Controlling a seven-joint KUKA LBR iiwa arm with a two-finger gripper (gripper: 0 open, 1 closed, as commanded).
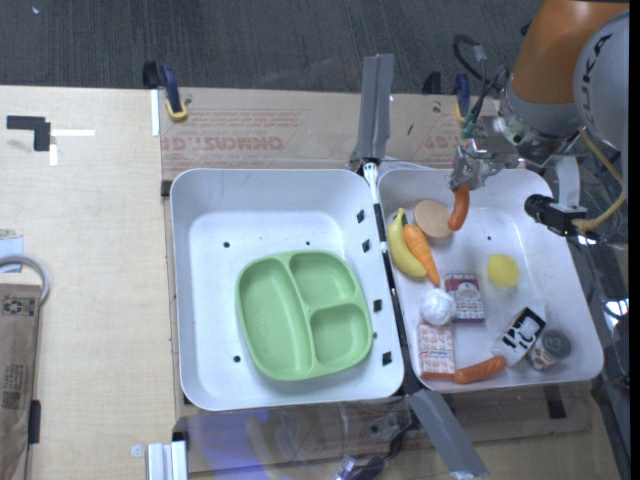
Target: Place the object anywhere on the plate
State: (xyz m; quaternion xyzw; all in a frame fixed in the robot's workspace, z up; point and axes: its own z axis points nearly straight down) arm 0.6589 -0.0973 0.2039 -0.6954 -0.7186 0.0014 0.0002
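A green divided plate (268,320) lies in the left white bin (200,268), slightly tilted. My gripper (467,176) hangs over the back of the right bin (560,268), shut on the top end of an orange-red sausage (459,210). The sausage dangles nearly upright below the fingers, just right of a tan round item (431,218). The plate is well to the left and nearer the front, across the wall between the bins.
The right bin holds a banana (402,250), a carrot (423,254), a lemon (503,270), a white ball (437,306), a small red box (466,298), a packet (435,349), a second sausage (479,371), a black-and-white carton (520,335) and a can (554,346).
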